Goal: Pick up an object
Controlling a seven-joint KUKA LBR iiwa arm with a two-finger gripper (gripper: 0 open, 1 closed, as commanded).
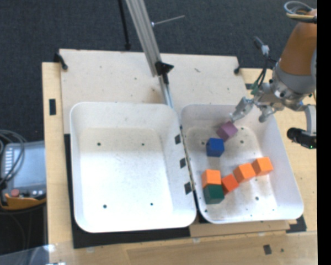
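The right bin (287, 195) holds several small blocks. A pink block (227, 130) lies near its far side, with a blue block (214, 147) just in front of it. Closer to the front, an orange block (212, 177) rests against a dark green block (213, 192). Beside them an orange piece (230, 182) and two more orange blocks (244, 173) (262, 165) form a slanted row. My gripper (250, 112) hovers over the bin's far right corner, up and to the right of the pink block. Its fingers are spread open with nothing between them.
The left bin (80, 148) sits beside the right one, their walls meeting at the middle. A slanted metal pole (146, 35) crosses the board behind the bins. A grey device with cables (19, 173) sits off the bench at left.
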